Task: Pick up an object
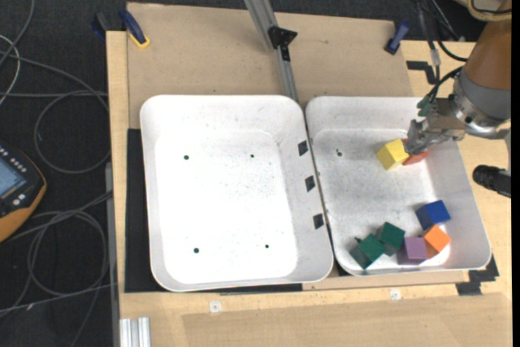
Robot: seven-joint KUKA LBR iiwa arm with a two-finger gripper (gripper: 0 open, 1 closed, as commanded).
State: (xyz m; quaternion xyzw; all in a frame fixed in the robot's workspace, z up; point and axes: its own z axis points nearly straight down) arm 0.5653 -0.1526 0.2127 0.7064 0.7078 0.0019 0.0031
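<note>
Camera view: bench of pale wood, matte, carrying two shallow white bins side by side, both with rounded corners and a fine dark speckle over the floor. The left bin [162, 175] shows four small dark dots on its floor. The right bin [357, 191] holds all the blocks.

Blocks, counted: seven small cubes, solid colours, flat faces.
- One yellow block [392, 153], in the upper part of the right bin, tilted.
- One red block [416, 159], just beside the yellow one on its right, mostly hidden under the tool.
- One blue block [433, 213], near the right wall.
- One orange block [437, 239], just below the blue one.
- One purple block [415, 249], touching the orange one on its left.
- Two dark green blocks [380, 244], close together at the lower edge, left of the purple one.

The gripper [419, 144] hangs low over the red block, right beside the yellow one. Whether its fingers are apart, together or clamped on anything cannot be told from this angle. Grey wrist with an orange band above it, coming in from the right.

A ribbed grey metal rail [256, 0] slants down from the top to the gap between the bins. Two blue clamps [134, 28] sit at the bench's far corners. Black cables [41, 93] loop over the dark carpet at left.
</note>
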